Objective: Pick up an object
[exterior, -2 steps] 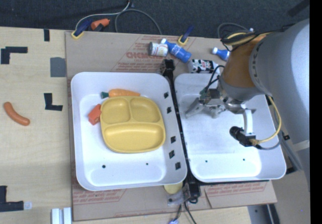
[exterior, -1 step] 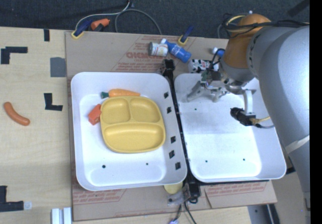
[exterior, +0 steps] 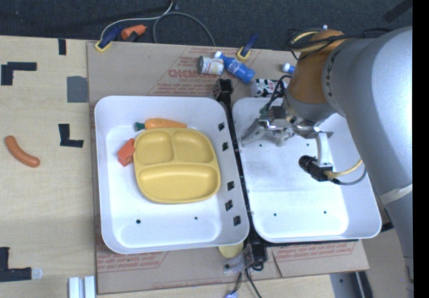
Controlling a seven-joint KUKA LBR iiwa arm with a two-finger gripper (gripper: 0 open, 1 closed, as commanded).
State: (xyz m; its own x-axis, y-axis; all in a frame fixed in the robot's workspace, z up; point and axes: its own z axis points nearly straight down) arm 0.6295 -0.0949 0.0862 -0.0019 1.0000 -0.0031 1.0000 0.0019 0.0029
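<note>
Trouble, if it comes, looks likeliest to come from where the arm is working. Nearest me, the right bin [exterior: 315,213] shows bare white floor along its front, so a closing tool there would catch nothing. Beside it in the left bin [exterior: 110,223] sits the yellow divided plate [exterior: 177,164], flat and wide, which I judge too broad for two fingers unless they take its rim; a poor bite could tip it or drag it against the bin wall. Tucked at the plate's far left edge are an orange carrot [exterior: 165,124] and a smaller orange piece [exterior: 126,152], both touching or nearly touching the plate, so reaching for either risks nudging the plate instead.

Further back, the tool [exterior: 270,125] hangs over the far part of the right bin, close to the divider between the bins. Whether its fingers are apart or together I cannot tell from here, and I see nothing between them. So near the divider, a descent might strike the wall or the black clips along it.

Beyond the bins, a blue and white bottle [exterior: 228,66] lies on the bench [exterior: 40,223], and an orange sausage-shaped toy [exterior: 21,151] lies far left, well apart from the arm.
</note>
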